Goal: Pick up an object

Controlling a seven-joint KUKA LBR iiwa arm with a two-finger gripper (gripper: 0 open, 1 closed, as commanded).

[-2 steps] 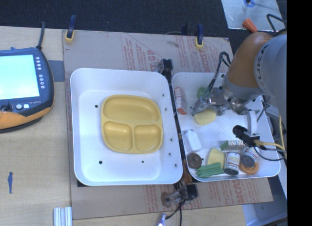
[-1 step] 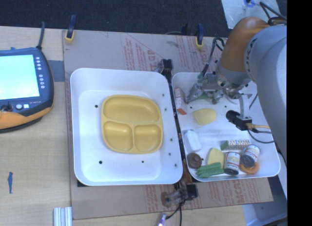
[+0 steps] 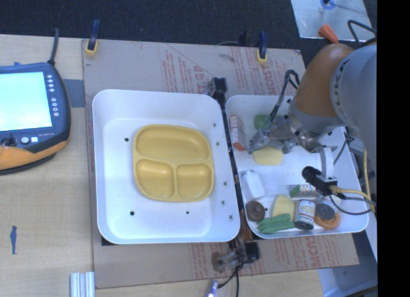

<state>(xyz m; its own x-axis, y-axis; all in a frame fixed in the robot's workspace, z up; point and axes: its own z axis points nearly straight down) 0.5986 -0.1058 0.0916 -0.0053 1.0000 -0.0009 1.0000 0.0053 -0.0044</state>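
Note:
My gripper (image 3: 267, 139) hangs low in the upper part of the right bin (image 3: 354, 173), below the orange-banded wrist (image 3: 317, 91). It sits just above a pale yellow lump (image 3: 269, 157), and whether it touches the lump I cannot tell. A green piece (image 3: 261, 121) lies just behind the gripper. A small red-and-white tube (image 3: 235, 130) lies along the bin's left wall.
The right bin's front holds a white bottle (image 3: 251, 184), a brown disc (image 3: 255, 210), a yellow block (image 3: 282, 205), a green pod (image 3: 275, 224), a small jar (image 3: 305, 213) and an orange disc (image 3: 328, 218). The left bin (image 3: 109, 161) holds a yellow divided plate (image 3: 173, 162). A tablet (image 3: 29, 113) lies at far left.

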